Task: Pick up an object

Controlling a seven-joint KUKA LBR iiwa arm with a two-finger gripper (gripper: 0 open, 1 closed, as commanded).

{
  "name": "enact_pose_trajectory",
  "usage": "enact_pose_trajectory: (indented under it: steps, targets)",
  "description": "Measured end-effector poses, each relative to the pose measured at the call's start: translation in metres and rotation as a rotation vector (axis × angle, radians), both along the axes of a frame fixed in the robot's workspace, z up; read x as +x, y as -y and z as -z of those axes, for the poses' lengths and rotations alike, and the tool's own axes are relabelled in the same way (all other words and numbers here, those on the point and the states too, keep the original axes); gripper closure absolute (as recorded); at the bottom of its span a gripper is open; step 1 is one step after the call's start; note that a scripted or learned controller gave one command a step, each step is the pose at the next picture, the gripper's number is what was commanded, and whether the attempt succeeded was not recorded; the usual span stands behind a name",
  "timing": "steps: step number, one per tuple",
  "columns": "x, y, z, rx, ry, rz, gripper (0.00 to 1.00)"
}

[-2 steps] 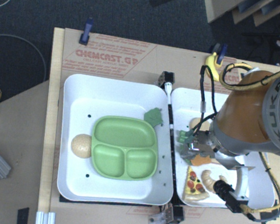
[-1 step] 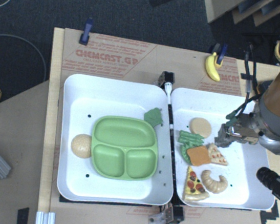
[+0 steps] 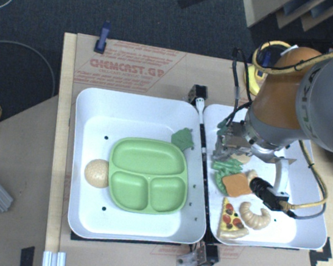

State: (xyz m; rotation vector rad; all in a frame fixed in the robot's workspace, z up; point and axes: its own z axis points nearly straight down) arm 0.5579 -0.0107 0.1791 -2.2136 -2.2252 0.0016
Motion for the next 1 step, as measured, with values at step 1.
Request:
enact_pose_trajectory:
  steps: [1]
  targets:
    - [-0.0196, 0.0215, -0.1235, -0.003, 0.017, 0.006, 1.0]
